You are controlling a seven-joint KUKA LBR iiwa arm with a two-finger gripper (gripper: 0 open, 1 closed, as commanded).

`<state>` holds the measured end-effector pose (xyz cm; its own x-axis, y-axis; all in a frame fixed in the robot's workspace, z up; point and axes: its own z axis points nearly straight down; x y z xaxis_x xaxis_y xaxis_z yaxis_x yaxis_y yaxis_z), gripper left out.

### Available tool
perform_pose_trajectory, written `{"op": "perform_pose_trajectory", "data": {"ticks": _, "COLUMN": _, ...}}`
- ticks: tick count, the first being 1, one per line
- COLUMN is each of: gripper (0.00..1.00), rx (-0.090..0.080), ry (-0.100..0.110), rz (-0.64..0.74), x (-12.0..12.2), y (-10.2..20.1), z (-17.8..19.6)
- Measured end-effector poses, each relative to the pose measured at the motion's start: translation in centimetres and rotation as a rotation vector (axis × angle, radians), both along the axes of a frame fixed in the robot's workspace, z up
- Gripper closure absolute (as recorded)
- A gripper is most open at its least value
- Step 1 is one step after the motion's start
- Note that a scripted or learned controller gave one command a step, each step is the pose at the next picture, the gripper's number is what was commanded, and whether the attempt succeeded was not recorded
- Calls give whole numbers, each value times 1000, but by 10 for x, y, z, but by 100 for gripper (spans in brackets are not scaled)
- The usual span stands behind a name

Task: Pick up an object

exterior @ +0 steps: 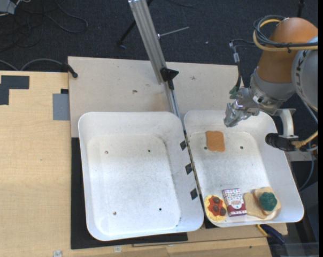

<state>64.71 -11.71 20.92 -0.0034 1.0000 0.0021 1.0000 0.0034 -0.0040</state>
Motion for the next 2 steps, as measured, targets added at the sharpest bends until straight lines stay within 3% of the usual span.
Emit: {"op": "perform_pose_trajectory", "data": {"ticks": 2, "gripper": 100, "rx": 1, "ry": 2, "rz": 0, "x": -12, "y": 110, "z": -8}}
